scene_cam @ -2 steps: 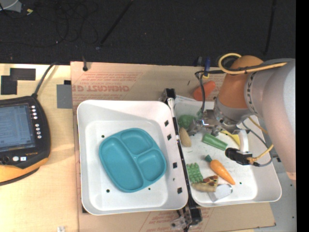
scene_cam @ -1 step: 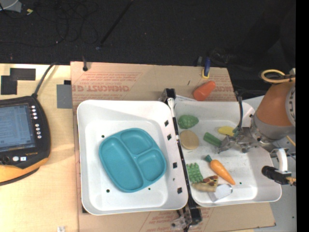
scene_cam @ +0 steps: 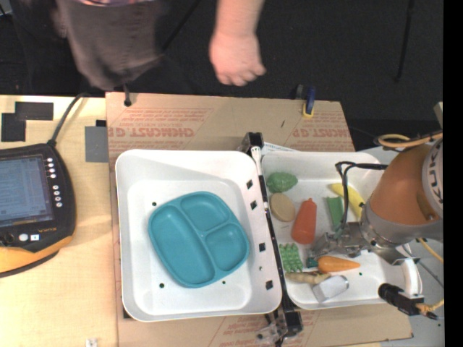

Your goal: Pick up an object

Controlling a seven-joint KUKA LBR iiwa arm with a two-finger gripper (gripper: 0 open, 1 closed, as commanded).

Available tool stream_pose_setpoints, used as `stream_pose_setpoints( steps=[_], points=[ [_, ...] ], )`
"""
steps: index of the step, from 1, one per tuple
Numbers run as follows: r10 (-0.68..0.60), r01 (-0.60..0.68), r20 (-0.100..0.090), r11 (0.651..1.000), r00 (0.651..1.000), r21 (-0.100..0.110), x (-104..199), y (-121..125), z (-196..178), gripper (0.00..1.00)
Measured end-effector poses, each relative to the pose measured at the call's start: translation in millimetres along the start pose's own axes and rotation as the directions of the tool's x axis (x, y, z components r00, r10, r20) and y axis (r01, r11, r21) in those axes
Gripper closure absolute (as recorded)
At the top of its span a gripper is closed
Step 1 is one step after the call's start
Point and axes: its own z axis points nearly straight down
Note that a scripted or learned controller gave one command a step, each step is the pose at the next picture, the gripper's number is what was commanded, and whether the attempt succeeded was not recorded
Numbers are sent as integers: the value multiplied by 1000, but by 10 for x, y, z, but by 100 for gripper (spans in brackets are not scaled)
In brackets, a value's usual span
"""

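Carrot [scene_cam: 337, 264] perhaps beside gripper [scene_cam: 334, 243]

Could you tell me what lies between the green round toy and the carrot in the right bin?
In the camera view, a red bottle-shaped toy lies between the green round toy and the carrot, beside a tan oval piece.

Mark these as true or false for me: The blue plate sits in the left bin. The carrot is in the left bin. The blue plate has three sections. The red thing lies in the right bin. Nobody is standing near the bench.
1. The blue plate sits in the left bin. True.
2. The carrot is in the left bin. False: it lies in the right bin, near the claw.
3. The blue plate has three sections. True.
4. The red thing lies in the right bin. True.
5. Nobody is standing near the bench. False: a person's hand hangs beyond the far edge.
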Motion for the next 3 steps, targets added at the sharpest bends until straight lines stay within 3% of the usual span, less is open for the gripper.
stream_pose_setpoints(
  steps=[1,2,3],
  points=[
    [-5,5,6,1000,1000,-12,30,804,1,0],
    [-2,2,3,1000,1000,-4,21,768,-92,100],
    [-2,2,3,1000,1000,-3,20,766,-87,0]
  ],
)
